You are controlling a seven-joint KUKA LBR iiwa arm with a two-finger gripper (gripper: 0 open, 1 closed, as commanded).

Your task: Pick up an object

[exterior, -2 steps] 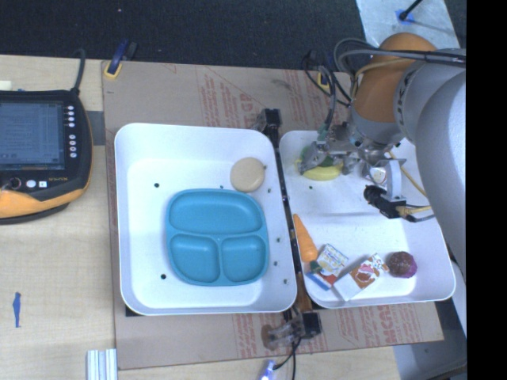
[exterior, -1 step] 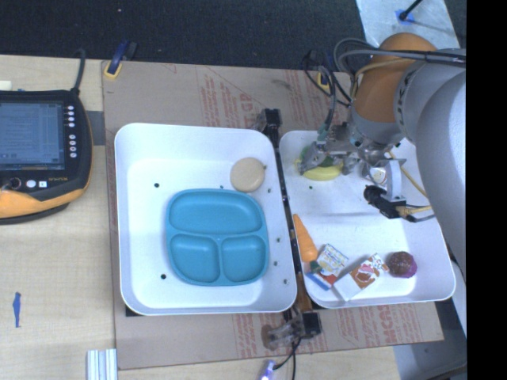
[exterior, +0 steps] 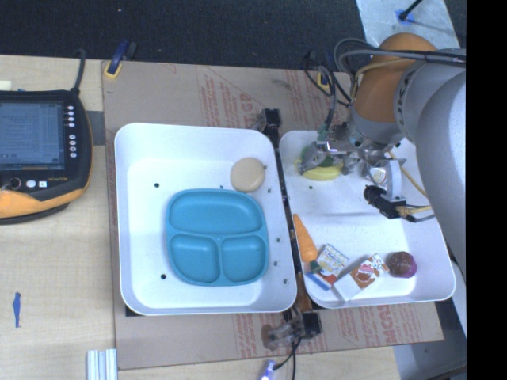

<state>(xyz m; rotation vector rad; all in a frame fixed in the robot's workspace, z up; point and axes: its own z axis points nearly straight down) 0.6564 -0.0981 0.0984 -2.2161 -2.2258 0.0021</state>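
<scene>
The gripper (exterior: pixel 323 158) hangs over a yellow object (exterior: pixel 321 172) in the right bin (exterior: pixel 428 291); finger state unclear, likely hidden.

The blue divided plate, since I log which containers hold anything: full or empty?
Empty. The blue divided plate in the left bin shows bare blue in all three compartments.

The arm's wrist hides part of the yellow object (exterior: pixel 321 172) and the right bin's (exterior: pixel 428 291) far corner.
</scene>
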